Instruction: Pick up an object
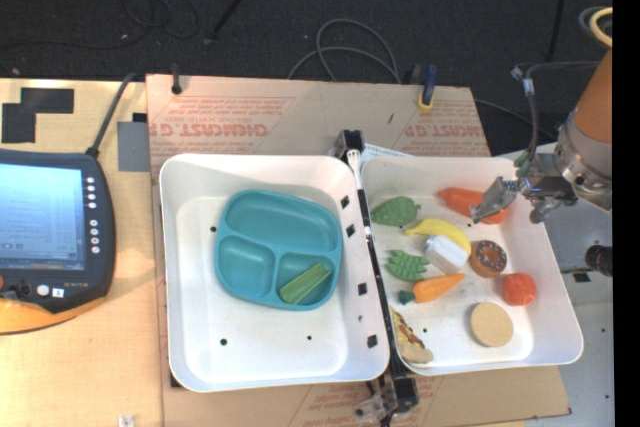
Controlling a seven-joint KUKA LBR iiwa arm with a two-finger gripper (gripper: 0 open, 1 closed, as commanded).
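Note:
The right bin holds several toy foods: a green leaf, a red-orange pepper-like piece, a banana, a white block, a carrot, a chocolate donut, a red tomato and a tan round disc. My gripper hangs over the bin's far right corner, open, with nothing between its fingers. One fingertip sits at the right end of the red-orange piece.
The left bin carries a teal divided plate with a green piece in one compartment. A tablet screen lies left of the bins. A blue clamp stands on the cardboard's far edge.

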